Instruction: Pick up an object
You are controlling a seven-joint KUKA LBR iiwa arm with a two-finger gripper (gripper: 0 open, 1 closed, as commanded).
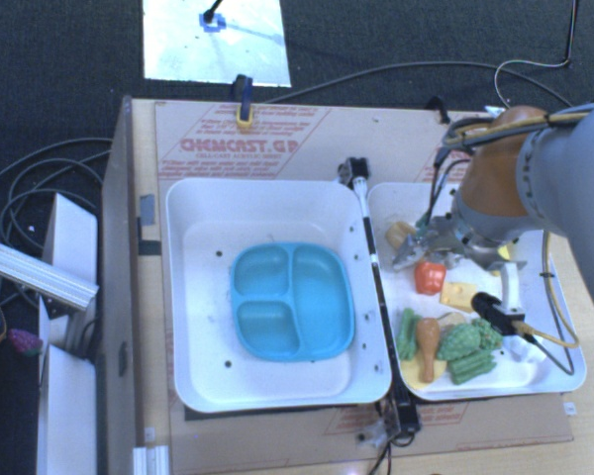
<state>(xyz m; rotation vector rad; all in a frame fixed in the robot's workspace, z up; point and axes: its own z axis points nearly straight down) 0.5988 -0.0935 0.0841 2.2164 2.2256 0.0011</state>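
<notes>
Gripper (416, 250) sits low in the right bin (559, 379), near its upper-left corner; fingers look spread, nothing visibly between them. Red toy (429, 277) lies just beside and below the tips, likely the pick target, not grasped. Arm comes in from the right, so the wrist hangs over the bin's top half. Same bin also holds a yellow block (456, 295), green pieces (467, 344) and a drumstick-like toy (428, 342). Left bin (188, 265) holds a blue divided tray (292, 300), compartments bare.

My bench (267, 137) stands on dark carpet (59, 57), with a pale sheet (247, 38) at twelve o'clock and cables (30, 176) at nine.
</notes>
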